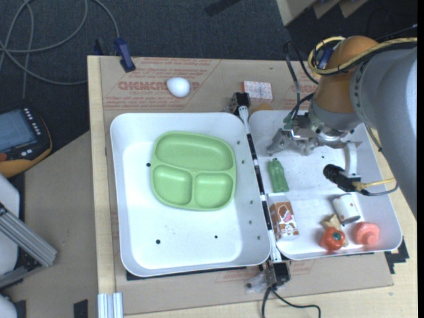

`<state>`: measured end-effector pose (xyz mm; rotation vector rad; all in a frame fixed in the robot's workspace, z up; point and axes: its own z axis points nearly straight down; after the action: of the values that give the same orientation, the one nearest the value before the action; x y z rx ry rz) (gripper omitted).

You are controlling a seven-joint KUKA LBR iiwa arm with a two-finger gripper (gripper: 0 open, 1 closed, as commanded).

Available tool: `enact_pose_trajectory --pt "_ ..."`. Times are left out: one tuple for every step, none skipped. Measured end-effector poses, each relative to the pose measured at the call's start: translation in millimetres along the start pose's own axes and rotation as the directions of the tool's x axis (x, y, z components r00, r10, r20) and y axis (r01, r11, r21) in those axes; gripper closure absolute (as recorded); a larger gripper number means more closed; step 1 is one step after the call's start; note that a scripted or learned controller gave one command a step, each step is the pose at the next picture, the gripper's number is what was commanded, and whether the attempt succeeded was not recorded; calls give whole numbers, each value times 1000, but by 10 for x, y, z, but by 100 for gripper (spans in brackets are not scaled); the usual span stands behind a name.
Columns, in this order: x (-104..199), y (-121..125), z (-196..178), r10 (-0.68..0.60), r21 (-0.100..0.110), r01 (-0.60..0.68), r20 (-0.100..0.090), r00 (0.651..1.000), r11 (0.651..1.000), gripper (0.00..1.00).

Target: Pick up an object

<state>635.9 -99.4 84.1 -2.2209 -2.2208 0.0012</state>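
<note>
Approach step: claw (pixel 299 140) hovers over far part of right bin (pixel 391 225), holding nothing; cannot tell its state. Green object (pixel 277 175) lies just near-left of it, against the bin's left wall. Next: shift over it, descend, grip.

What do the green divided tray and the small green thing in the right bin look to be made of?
The green divided tray looks like moulded plastic, matte: uniform colour, soft rounded compartment edges. The small green object beside the right bin's left wall is probably plastic or wrapped in film; it is too small to tell.
</note>
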Motion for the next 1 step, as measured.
enact_pose_trajectory --pt "-169 -905 1 2 1 -2 0 1000 1000 0"
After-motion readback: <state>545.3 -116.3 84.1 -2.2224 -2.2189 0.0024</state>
